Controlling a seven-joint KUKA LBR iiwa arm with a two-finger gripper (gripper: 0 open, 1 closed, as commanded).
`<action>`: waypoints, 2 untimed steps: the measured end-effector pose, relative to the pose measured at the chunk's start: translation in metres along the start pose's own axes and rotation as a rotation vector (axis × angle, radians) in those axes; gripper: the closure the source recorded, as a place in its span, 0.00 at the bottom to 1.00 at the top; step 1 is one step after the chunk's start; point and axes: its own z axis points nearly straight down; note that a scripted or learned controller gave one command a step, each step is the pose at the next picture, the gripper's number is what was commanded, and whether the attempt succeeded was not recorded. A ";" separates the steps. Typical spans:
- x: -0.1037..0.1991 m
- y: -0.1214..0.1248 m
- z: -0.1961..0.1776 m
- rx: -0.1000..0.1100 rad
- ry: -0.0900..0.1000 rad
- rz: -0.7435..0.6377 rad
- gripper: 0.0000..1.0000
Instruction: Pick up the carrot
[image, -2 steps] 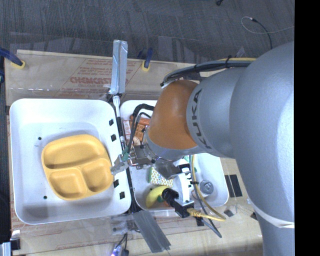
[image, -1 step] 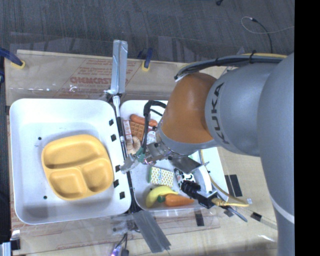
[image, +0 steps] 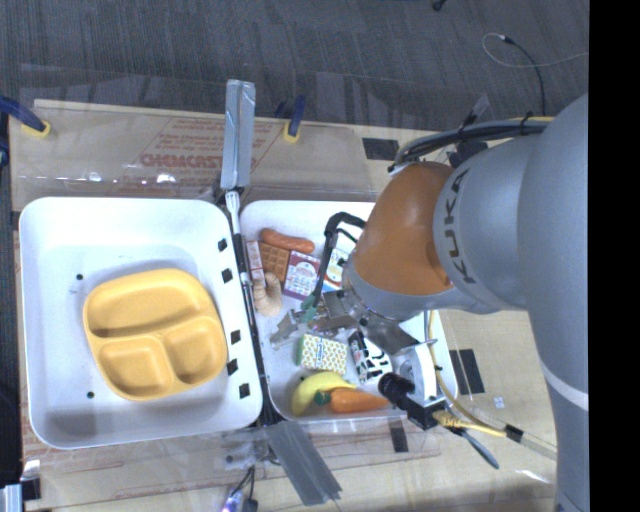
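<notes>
A carrot (image: 357, 401) is seen lying on its side near the front edge of the right-hand bin (image: 300, 213), its green-topped end touching a banana (image: 318, 385) and its orange body stretched out toward the right. The grey arm with its orange band (image: 400, 235) is reached in over the same bin, and the gripper (image: 345, 325) is lowered among the clutter near the bin's middle, above a patterned packet (image: 322, 352) and short of the carrot; whether it is apart or together cannot be told from this view, as the wrist hides it. A sausage (image: 287, 242) and a small carton (image: 302, 273) are found toward the bin's far side, while a yellow divided tray (image: 152, 330) is set in the left bin (image: 60, 225). The carrot is judged light, stiff and smooth, likely to roll or slip if pinched at its tapered tip; a hold across the thicker middle, clear of the banana, is considered safest
</notes>
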 end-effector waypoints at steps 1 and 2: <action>0.000 0.001 -0.009 0.004 0.001 -0.007 1.00; -0.095 0.006 0.092 -0.014 -0.002 -0.081 1.00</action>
